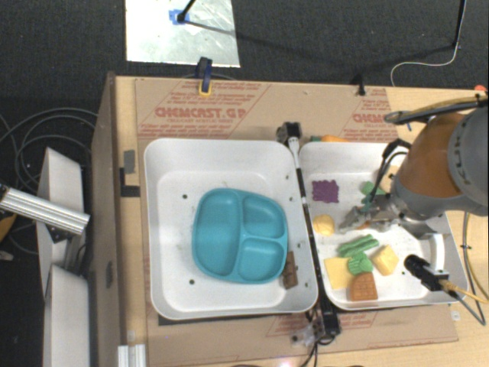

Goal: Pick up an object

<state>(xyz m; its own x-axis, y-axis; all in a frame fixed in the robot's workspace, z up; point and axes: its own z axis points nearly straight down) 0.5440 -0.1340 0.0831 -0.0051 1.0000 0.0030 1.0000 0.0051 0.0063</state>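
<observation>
The right bin (348, 303) holds several toy food pieces: a purple piece (326, 191), a small yellow piece (324, 225), a long green piece (357, 245), a green clump (359, 264), a yellow wedge (336, 270), a yellow block (386, 260) and an orange-brown waffle-like piece (364, 287). My gripper (364, 218) is low in this bin's middle, just above the long green piece and right of the small yellow one. A small green piece (369, 188) lies just behind the gripper.
In the left bin (164, 205) lies a teal divided plate (240, 235), with a brown piece (290, 271) by its right wall. An orange item (333, 138) sits at the right bin's far rim. The arm's bulky body (439, 167) overhangs the right bin's right side.
</observation>
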